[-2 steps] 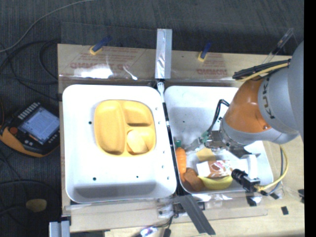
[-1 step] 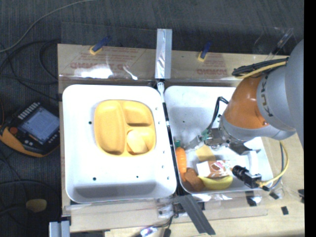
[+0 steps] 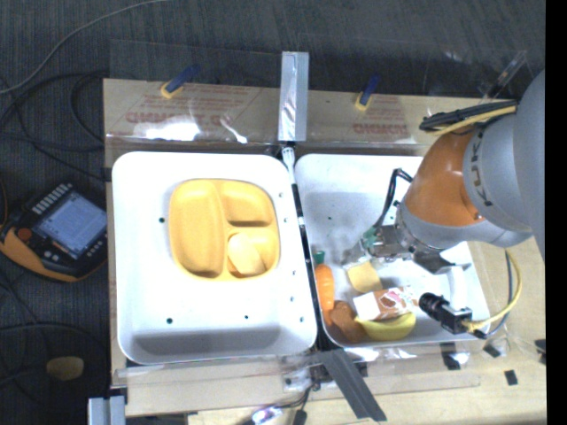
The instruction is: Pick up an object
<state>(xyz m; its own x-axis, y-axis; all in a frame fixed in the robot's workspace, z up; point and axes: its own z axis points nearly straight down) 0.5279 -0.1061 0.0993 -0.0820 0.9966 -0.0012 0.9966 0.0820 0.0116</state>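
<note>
We hover the gripper [image 3: 379,242] just above the pale block [image 3: 362,277] in the right bin [image 3: 341,184]; can't tell its state. Approach step; next, descend and grasp.

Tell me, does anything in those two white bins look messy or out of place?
Nothing looks spilled or broken. The yellow tray lies slightly askew in the left bin, and the carrot, banana and other toys are heaped in the right bin's near corner.
</note>
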